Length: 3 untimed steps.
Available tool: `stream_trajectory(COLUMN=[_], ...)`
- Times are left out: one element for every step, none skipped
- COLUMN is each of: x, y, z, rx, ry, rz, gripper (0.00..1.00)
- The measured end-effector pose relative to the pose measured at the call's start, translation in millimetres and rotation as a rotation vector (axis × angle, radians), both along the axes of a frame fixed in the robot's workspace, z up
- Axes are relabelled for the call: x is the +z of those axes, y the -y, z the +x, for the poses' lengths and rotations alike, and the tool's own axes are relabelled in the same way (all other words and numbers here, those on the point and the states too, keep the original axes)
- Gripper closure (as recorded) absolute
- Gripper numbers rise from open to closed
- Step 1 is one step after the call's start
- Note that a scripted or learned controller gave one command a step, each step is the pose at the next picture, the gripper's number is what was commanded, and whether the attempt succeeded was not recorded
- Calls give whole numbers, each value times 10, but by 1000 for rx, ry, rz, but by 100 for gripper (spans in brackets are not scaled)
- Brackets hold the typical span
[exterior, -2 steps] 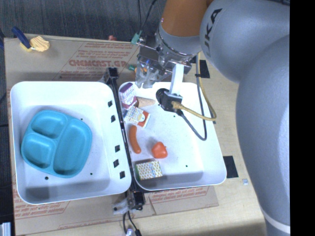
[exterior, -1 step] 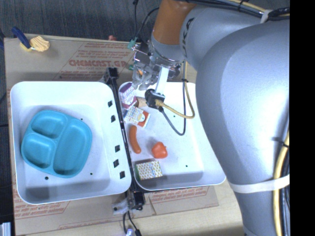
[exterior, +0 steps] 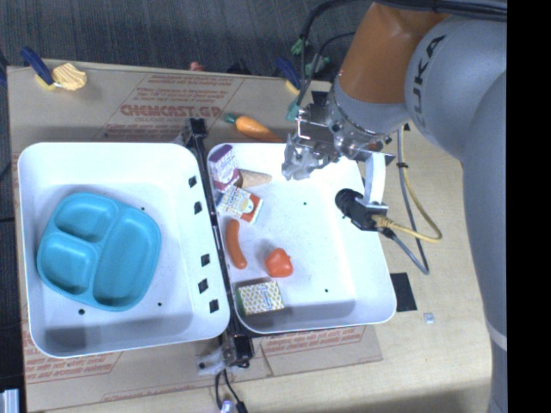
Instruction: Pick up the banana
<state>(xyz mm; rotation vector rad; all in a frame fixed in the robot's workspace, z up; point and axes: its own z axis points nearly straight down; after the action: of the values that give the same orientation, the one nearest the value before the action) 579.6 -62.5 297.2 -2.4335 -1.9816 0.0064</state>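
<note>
Tabletop (exterior: 430, 334) scene from above, with two white bins side by side. Nearest you, the right bin (exterior: 370, 304) holds a checkered block (exterior: 260, 297) at its front wall, then a red piece (exterior: 278, 263) and a sausage (exterior: 235, 244) lying along the shared divider. The left bin (exterior: 34, 170) holds a blue tray (exterior: 99, 249).

Farther back in the right bin, a packet (exterior: 238, 202), a purple cup (exterior: 222, 163) and a pale yellowish piece (exterior: 256, 178) crowd the far left corner. That pale piece is probably your banana, though it is too small to be sure. It lies flat, touching or nearly touching the packet and cup.

The gripper (exterior: 297, 163) hangs just right of it, near the far wall. You cannot tell how far open it is, and nothing shows in its grasp.

Open floor lies to the banana's right. The divider and neighbours close in its left, so approach from the right.

Beyond the bin, a carrot (exterior: 254, 127) rests on cardboard (exterior: 155, 101).
</note>
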Motion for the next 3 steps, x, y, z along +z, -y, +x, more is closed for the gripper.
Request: stream_trajectory(x=[-994,-708,-1067], y=[-621,-1976,-1384], z=[-217,-241,636], rx=[-253,-297,-373], ry=[-3,0,-1], rz=[-2,-1,-3], gripper=[100,100,100])
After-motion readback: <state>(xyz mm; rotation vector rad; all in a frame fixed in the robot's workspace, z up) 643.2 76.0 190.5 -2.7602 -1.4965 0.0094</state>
